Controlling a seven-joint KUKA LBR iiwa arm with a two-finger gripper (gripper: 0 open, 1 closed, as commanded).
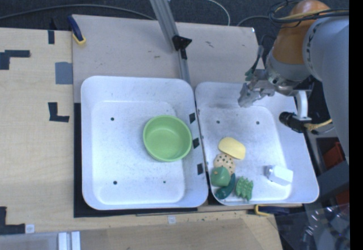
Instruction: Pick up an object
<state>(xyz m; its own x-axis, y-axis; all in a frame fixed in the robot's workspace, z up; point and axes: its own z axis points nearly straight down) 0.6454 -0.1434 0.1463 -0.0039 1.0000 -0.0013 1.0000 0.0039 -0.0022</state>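
Two white bins: I see my end effector (248, 97) above the right bin's (295, 186) far edge, fingers' state unclear, toys (229, 172) well apart.

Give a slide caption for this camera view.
Gripper over the right bin's far edge; toys clustered at its near side, green bowl in left bin.

The gripper (250, 96) is seen over the far edge of the right bin (295, 147), nothing visible between its fingers. Nearer the camera than it, a yellow piece (232, 147), a green toy (222, 176), a leafy green piece (244, 187) and a small white block (278, 174) are clustered. To its left, a green bowl (167, 138) is set in the left bin (102, 130).
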